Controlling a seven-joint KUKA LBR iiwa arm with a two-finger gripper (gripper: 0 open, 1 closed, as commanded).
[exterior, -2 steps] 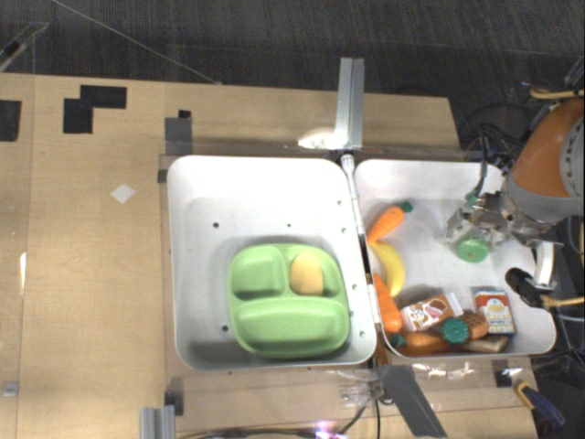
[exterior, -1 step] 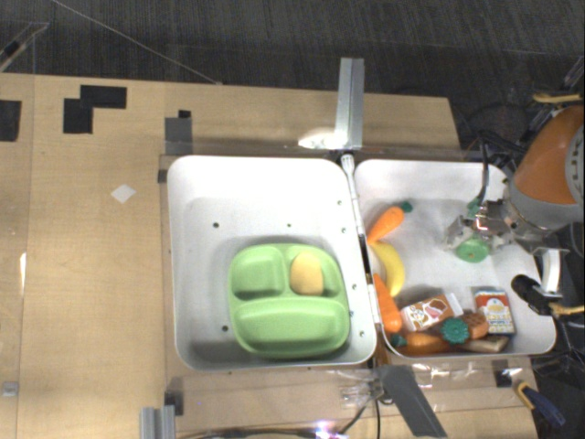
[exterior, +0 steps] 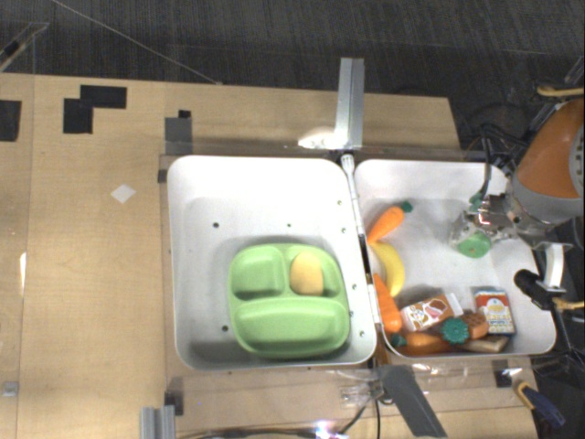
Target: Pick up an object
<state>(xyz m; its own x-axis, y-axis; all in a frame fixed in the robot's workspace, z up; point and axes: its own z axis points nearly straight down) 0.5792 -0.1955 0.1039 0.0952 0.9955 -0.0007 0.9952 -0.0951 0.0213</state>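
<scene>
1. We see the grey arm with its orange band (exterior: 553,158) reaching in from the right over the right-hand shallow white bin (exterior: 430,186).
2. Its two-finger gripper (exterior: 482,222) sits low over the upper right part of that bin, right at a small round green object (exterior: 473,243).
3. We cannot tell whether the fingers are apart or together, nor whether the green object is between them or just below them.
4. Along the right bin's left wall lie an orange toy carrot with a green top (exterior: 388,221), a yellow toy banana (exterior: 392,266) just below it, and another orange carrot-like piece (exterior: 388,307) further down.
5. Along the same bin's bottom edge we see a small white and red packet (exterior: 427,313), a small box with a red top (exterior: 493,309), and a cluster of orange, brown and teal toy pieces (exterior: 448,334) that are too small to name.
6. The left-hand shallow white bin (exterior: 210,190) holds a light green divided plastic plate (exterior: 283,316), with a yellow egg-shaped object (exterior: 308,273) in the plate's upper right compartment.
7. Both bins rest side by side on the pale wooden counter (exterior: 82,273).
</scene>
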